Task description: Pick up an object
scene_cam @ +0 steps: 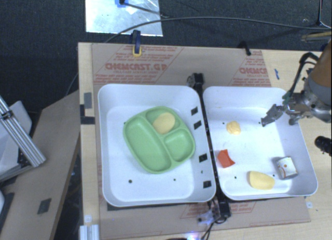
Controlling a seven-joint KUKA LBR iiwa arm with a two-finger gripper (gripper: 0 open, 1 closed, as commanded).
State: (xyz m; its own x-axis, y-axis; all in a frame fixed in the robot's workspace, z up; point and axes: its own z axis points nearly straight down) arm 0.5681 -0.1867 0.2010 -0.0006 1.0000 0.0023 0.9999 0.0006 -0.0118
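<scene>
My gripper [278, 121] hangs over the upper right part of the right bin [249, 98]. Its two fingers are spread open with nothing between them. Loose in this bin lie a small yellow piece [233, 128], a red piece [225, 158], a larger yellow lump [261, 180] and a small silver-white can [286, 167] on its side. The small yellow piece is the closest, to the left of the fingers. The can lies below the gripper, near the bin's right wall.
The left bin [119, 187] holds a green divided plate [150, 148] with a yellow food item [164, 123] in its upper compartment. A black divider [205, 130] runs between the bins. Cables cross the dark floor behind the bench.
</scene>
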